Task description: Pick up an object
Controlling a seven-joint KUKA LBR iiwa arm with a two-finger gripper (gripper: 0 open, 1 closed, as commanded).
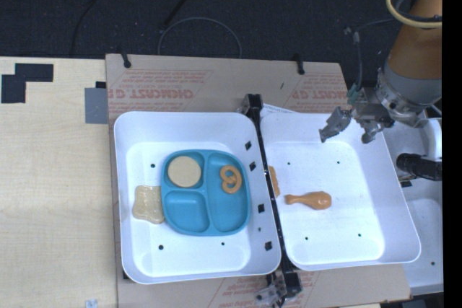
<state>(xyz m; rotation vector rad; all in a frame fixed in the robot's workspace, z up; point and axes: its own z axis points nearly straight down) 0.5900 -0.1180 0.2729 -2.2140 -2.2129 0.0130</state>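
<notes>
**Toy drumstick lies free in the right bin**

The drumstick (310,200) rests flat on the floor of the right bin (361,245), well apart from the claw (350,128), which hangs open and holds nothing above the bin's far edge. It looks like light, stiff plastic, probably smooth and apt to slip. The narrow handle end seems the surest hold, fingers straddling it crosswise; the bulbous end may squirt out.
</notes>
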